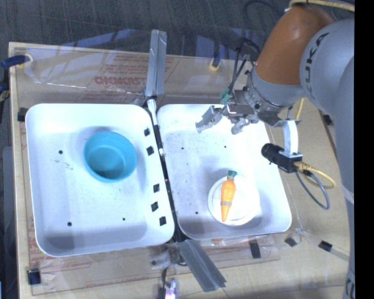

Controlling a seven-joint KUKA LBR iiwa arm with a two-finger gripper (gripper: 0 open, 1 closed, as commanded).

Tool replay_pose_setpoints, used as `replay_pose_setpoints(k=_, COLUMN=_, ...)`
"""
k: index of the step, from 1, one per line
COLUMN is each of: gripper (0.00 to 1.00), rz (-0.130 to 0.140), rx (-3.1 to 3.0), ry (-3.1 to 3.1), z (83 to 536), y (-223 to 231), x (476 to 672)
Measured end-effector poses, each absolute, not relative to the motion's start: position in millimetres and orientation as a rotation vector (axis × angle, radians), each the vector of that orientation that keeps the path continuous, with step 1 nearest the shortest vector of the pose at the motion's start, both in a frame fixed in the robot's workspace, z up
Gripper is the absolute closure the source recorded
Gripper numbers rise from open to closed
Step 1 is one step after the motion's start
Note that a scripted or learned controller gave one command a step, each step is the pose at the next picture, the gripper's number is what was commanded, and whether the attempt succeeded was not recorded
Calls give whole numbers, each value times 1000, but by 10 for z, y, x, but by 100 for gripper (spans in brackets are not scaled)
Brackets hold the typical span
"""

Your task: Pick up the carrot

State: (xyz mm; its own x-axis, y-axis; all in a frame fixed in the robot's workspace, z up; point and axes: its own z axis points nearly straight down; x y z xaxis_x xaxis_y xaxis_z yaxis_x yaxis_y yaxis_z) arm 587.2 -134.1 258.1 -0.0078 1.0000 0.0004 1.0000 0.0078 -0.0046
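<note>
In the camera view, the end effector point(222, 121) is seen hanging over the far part of the right bin point(187, 167), with its two fingers point(206, 121) spread apart and nothing between them. The carrot point(228, 195) is found nearer the camera than the end effector and slightly to its right, well apart from it. The carrot is laid on a small white plate point(249, 205) in the near part of the same bin, its green top turned toward the end effector and its narrow tip turned away, toward the bin's near wall. A blue bowl point(111, 156) is seen in the left bin point(50, 229), far off to the end effector's left and of no concern to the reach. Both bins are carried by the desk point(311, 254).

The step in hand is judged to be the approach, with no grasp yet made. It would be done well if the end effector were brought directly over the thick middle of the carrot, with the fingers turned so that the carrot's width, not its length, is spanned. The fingers should be kept wide during the descent, and the plate's rim should be avoided, since a nudge there could tip or slide the plate. A closing too near the tapered tip is likely to let the carrot slip out.
</note>
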Motion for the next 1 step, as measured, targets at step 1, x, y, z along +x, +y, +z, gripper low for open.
replay_pose_setpoints(k=1, gripper=0, rz=4, rx=-2187, ry=-2252, z=986, y=-2022, x=5663)
